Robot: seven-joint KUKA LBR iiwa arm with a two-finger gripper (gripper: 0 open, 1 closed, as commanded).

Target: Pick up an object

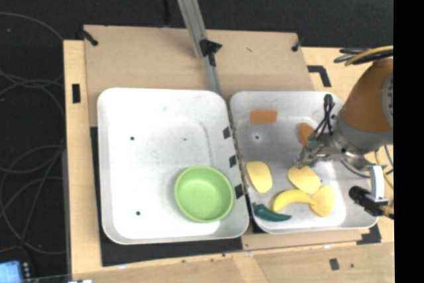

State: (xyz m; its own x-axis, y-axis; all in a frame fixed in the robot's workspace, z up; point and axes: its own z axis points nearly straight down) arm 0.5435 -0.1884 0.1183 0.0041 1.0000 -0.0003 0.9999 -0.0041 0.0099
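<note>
A: Camera view first. Where is the arm [368, 103]?

B: It reaches in from the right over the right bin [278, 106], its gripper [311, 154] low near a pale yellow piece [304, 177]. Whether the gripper is open or closed, I cannot tell; cables and wrist hide it.

A: Why there?

B: My guess: that bin holds the pickable clutter. I count 1 banana [291, 200], 1 yellow lump [322, 201] touching its end, 1 pale oval [259, 176], 1 dark green pepper-like thing [270, 212], 1 orange block [264, 117] and 1 orange item [305, 134] partly behind the gripper.

A: And the left bin [152, 116]?

B: 1 green bowl [203, 193] sits near its front edge, well apart from the gripper.

A: Anything lifted?

B: Nothing visibly; every item lies on the bin floor.
</note>
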